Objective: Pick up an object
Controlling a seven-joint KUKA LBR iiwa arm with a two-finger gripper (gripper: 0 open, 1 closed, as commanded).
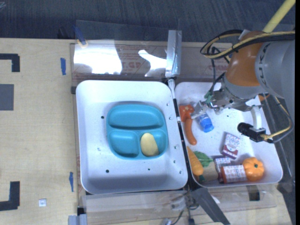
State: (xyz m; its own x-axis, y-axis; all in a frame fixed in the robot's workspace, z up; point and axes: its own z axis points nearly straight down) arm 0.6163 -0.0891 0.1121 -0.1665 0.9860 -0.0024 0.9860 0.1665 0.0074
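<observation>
My gripper reaches into the upper left part of the right white bin. A small blue object lies just below its tip, touching or nearly touching it; whether it is held I cannot tell. An orange-red sausage-like piece runs along the bin's left wall beside it. Nearer the front lie a red-and-white packet, a red can, an orange pumpkin and a carrot with green leaves.
The left white bin holds a blue divided tray with a yellow oval object in its lower right compartment. A black cable end hangs over the right bin. The arm's orange band sits above the right bin's back edge.
</observation>
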